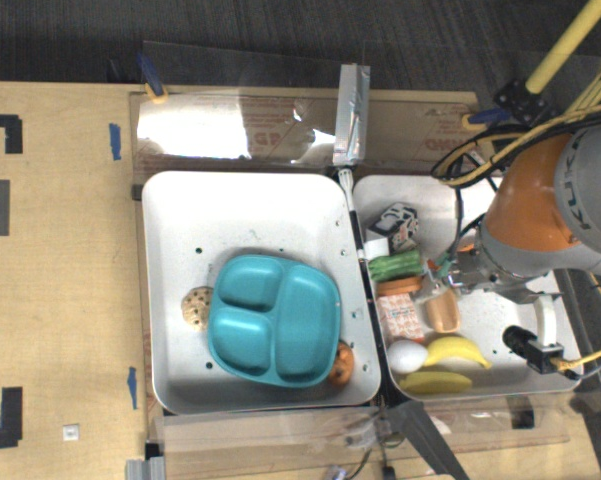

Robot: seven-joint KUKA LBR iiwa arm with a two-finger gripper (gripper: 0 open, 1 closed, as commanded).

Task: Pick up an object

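Can't tell how my gripper (442,280) jaws sit, hovering over the right bin (500,333) clutter, but the banana (458,351) near its front edge looks light, soft, bruisable, so I'd pinch mid-curve gently.

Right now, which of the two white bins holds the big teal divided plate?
The left white bin; the teal divided plate lies there, while the right white bin holds small food items.

The grey arm (555,208) reaches in from the right, its gripper (442,280) hanging low.
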